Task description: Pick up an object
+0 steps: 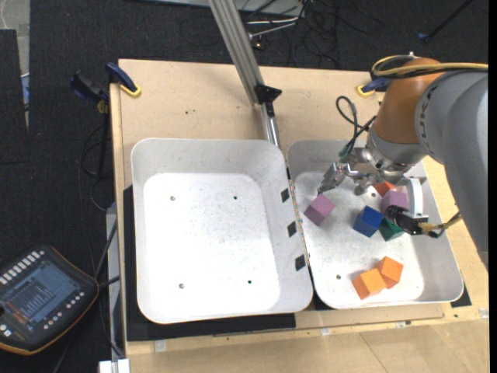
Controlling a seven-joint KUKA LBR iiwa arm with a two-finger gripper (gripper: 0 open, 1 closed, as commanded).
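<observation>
My gripper (pixel 345 185) hangs over the back part of the right bin (pixel 435 286), its fingers spread open with nothing between them. A purple cube (pixel 319 208) lies just below and left of the left fingertip (pixel 327 183), apart from it. To the right of the gripper lie a blue cube (pixel 368 221), a dark green block (pixel 390 228), a lilac block (pixel 397 200) and a small red-orange piece (pixel 382 187), partly hidden under the wrist. Two orange blocks (pixel 367 283) (pixel 390 270) sit together near the bin's front.
The left bin (pixel 147 208) stands beside the right one, their rims meeting at the middle. A slanted metal rod (pixel 241 45) runs from the back down to the bins' shared edge. A teach pendant (pixel 39 298) lies off the bench at front left.
</observation>
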